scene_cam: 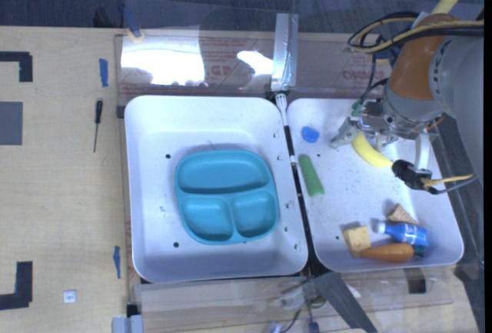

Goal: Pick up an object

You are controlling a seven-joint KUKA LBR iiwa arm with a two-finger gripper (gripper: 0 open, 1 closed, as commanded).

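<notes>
My gripper (363, 138) hangs over the back part of the right bin (446, 247), with its fingers spread and standing open. A yellow banana (374, 156) lies on the bin floor right under it, its upper end between the two fingers. A small blue piece (310, 134) sits to the gripper's left. A green cylinder (311, 174) lies by the bin's left wall. Near the front are a tan block (355, 238), an orange carrot (384, 252), a blue-and-white bottle (403, 232) and a brown wedge (400, 211).
The left bin (146, 131) holds a teal divided plate (225, 194). A ridge between the two bins (292, 170) runs front to back. A screwdriver (98, 122) lies on the wooden bench at the left. A clear wall (231, 54) stands behind the bins.
</notes>
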